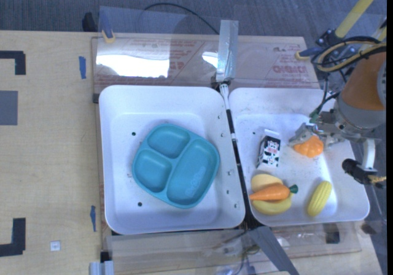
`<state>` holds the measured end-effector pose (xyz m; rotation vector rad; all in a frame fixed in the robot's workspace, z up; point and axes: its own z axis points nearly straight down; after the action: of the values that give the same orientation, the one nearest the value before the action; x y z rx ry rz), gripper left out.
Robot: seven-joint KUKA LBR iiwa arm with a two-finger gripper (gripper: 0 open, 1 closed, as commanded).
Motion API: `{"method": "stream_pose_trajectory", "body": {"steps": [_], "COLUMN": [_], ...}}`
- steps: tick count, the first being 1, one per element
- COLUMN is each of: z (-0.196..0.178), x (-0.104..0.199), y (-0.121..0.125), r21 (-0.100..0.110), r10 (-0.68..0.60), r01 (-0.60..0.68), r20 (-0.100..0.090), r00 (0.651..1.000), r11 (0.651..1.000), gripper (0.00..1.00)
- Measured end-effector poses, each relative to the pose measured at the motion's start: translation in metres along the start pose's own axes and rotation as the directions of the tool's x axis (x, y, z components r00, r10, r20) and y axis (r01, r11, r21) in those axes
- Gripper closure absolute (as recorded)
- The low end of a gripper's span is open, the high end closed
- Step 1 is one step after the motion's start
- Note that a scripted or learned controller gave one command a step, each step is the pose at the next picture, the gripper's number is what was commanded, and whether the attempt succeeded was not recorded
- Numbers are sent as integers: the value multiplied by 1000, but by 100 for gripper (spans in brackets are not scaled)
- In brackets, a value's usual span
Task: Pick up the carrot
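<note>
Two white bins side by side. Left bin [116,114] holds a blue divided plate [176,165], approx centred. Right bin [245,121]: carrot [270,193] lies across a yellow fruit [271,203] nr the front; corn cob [319,197] to its right, apart. Small black-and-white carton [269,151] mid-bin. Gripper [314,134] at an orange piece [309,147], upper right; arm w/ orange band [363,91] above.

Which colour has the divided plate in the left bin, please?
The divided plate is light blue, seen clearly in the camera view.
</note>
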<state>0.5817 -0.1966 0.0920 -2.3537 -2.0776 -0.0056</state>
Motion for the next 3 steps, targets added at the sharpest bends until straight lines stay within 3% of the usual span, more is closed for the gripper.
{"method": "stream_pose_trajectory", "body": {"steps": [1, 2, 3], "z": [3, 3, 3], "x": [-8, -7, -13], "y": [-23, 5, -46], "r21": [-6, -1, -7], "r10": [-45, -42, -114], "r01": [45, 42, 114], "r20": [-10, -16, -7], "r00": [999, 999, 993], "r11": [999, 999, 993], "gripper": [0, 0, 0]}}
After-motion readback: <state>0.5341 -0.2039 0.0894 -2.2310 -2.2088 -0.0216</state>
